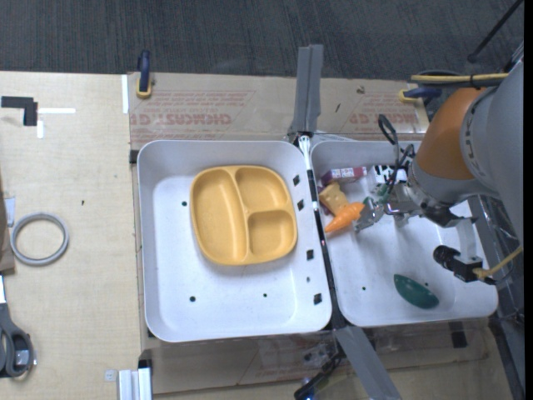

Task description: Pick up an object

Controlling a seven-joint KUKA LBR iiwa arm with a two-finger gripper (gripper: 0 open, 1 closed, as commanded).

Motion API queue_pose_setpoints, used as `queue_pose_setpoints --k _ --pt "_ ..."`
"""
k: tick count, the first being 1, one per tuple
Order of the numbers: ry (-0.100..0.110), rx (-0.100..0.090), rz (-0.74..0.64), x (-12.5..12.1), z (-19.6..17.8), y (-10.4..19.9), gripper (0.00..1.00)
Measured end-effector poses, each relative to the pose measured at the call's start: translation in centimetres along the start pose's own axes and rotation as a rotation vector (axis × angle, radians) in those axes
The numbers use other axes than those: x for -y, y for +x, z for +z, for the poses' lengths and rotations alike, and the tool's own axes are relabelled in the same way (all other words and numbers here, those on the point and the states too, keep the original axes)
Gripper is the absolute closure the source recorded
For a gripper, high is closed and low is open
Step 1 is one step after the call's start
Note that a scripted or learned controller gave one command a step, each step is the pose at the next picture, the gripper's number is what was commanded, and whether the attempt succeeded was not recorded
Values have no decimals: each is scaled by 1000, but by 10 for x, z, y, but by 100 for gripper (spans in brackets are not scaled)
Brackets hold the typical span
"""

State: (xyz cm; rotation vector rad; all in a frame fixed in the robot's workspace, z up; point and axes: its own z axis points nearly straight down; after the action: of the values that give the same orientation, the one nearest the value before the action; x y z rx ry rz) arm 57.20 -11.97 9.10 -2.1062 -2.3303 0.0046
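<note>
The right bin [375, 286] holds an orange carrot-shaped piece [341, 218] near its left wall. A pale yellow chunk [332, 196] lies just above the carrot, and a small purple-and-white packet [347, 174] sits behind that. A dark green object [415, 291] lies toward the bin's front right. My gripper [371, 211] hangs low over the right bin. Its tip is at the right end of the orange piece, touching it or very close.
The left bin [166, 290] carries a yellow divided plate [243, 215]. A grey ring [37, 238] and scissors [15, 350] lie on the wooden bench to the left. The arm's orange band [445, 136] and cables crowd the right bin's far right side.
</note>
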Motion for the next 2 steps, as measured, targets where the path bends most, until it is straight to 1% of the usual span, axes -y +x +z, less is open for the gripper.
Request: queue_pose_setpoints --k 1,2 --pt "7 2 292 -53 1 -37 0" --pt "0 0 912 -87 -47 -2 0"
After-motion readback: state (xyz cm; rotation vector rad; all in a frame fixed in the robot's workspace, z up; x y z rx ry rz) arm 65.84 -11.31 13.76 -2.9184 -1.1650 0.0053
